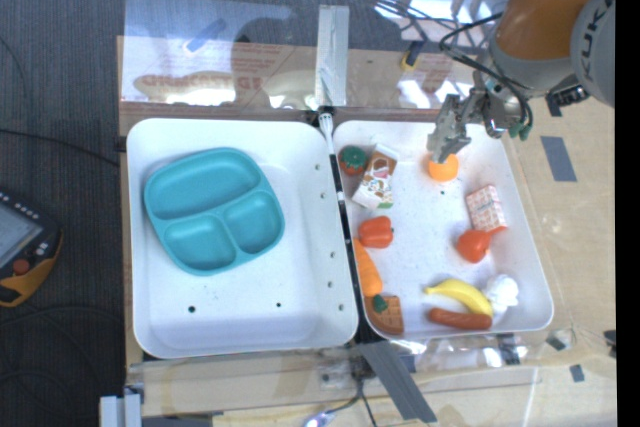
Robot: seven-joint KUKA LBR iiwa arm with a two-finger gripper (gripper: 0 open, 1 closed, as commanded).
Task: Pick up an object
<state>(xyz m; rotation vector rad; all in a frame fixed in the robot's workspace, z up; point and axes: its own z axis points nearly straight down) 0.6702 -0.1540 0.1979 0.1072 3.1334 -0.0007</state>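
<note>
The gripper [447,141] is hanging over the far part of the right bin [530,245], its tips touching the top of a small orange ball [443,167], though whether they are apart or together cannot be told.

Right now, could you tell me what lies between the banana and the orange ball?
In the camera view, a pink box and red tomato lie between the banana and orange ball.

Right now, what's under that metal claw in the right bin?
An orange ball-like toy sits on the right bin floor directly below the gripper. The gripper covers the toy's top, so any contact is hidden.
</note>
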